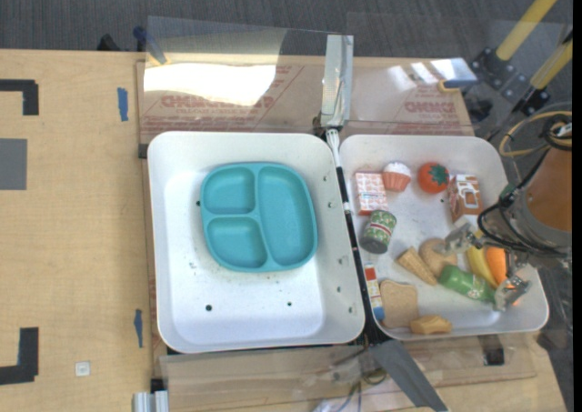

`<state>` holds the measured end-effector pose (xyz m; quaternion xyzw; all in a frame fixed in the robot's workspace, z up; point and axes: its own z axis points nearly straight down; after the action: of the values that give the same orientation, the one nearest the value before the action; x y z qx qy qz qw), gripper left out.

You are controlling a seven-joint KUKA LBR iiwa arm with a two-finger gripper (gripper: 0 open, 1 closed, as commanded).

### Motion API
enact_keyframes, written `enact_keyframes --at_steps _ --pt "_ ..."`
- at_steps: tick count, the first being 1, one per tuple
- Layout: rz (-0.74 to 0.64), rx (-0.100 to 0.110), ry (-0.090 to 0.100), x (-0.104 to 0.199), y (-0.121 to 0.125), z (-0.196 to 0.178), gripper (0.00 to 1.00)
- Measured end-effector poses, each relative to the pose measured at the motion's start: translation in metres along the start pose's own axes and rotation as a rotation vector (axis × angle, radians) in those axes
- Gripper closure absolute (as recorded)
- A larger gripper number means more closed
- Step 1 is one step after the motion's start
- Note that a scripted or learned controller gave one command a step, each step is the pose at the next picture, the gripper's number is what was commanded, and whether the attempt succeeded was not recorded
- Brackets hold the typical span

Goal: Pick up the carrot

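The carrot, a short orange piece, lies at the right side of the right bin, pressed against a yellow banana-like toy. My gripper hangs low over this pair and is open. One metal finger stands to their upper left and the other near the bin's right rim at the lower right. The carrot and the yellow toy lie between the two fingers, which do not visibly squeeze them. The arm's orange band rises to the right.
Crowding the right bin are a green vegetable, a cone, bread, a croissant, a can, a tomato, a cupcake and two small cartons. A teal divided plate sits in the left bin.
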<state>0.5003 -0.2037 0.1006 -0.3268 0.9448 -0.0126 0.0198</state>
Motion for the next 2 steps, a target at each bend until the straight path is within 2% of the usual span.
enact_keyframes --at_steps 1,2 --pt "0.005 0.002 0.004 -0.0029 0.0023 -0.0006 0.0" --pt "0.021 -0.009 0.005 -0.0009 -0.0066 0.0007 0.0"
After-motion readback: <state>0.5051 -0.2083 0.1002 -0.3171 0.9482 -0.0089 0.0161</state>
